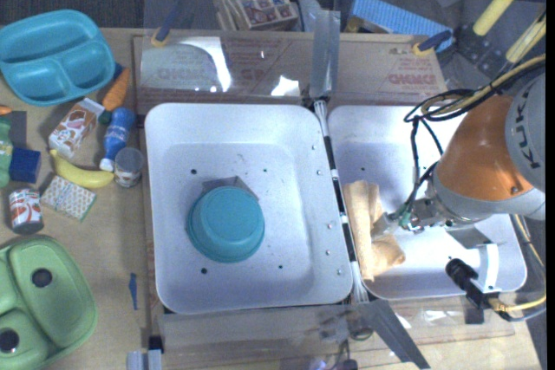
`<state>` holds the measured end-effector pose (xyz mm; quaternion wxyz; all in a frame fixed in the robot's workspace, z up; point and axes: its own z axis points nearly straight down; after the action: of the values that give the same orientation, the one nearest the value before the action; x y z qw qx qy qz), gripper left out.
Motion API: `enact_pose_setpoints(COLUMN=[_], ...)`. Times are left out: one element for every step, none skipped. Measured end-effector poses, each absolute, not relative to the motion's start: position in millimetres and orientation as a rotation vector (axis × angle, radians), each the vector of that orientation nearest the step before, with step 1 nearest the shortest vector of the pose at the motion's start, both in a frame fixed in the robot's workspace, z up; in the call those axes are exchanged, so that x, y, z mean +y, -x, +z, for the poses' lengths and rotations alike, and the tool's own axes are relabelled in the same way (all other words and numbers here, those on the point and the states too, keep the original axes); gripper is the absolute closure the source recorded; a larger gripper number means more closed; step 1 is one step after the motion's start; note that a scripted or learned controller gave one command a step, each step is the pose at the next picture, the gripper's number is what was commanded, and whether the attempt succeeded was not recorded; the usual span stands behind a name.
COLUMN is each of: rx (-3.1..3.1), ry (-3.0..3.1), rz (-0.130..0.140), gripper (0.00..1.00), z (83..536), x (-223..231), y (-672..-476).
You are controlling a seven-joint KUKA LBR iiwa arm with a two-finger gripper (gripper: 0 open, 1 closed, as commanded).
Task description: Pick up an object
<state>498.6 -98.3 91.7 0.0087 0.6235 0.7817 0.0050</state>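
A tan, bread-like object (364, 217) lies lengthwise along the left wall of the right bin (381, 134), its lower end bent toward the bin's front. My gripper (401, 219) is low in this bin, right against the object's right side at mid-length, under the orange band (481, 160) of the arm. Whether it holds the object is hidden. A blue bowl (225, 223) sits upside down in the middle of the left bin (173, 143), apart from the gripper.
Left of the bins lie a blue divided plate (56, 52), a small carton (74, 127), a banana (80, 172), a blue bottle (117, 134), a can (128, 165) and a green tray (39, 303). A black cable (425, 113) loops over the right bin's back.
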Motion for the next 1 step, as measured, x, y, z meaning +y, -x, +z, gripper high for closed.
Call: enact_pose_setpoints(rx=[2.401], ry=[-2.004], rz=[0.012], gripper=[0.00], z=[91.1], x=[-106.6], y=[-564.0])
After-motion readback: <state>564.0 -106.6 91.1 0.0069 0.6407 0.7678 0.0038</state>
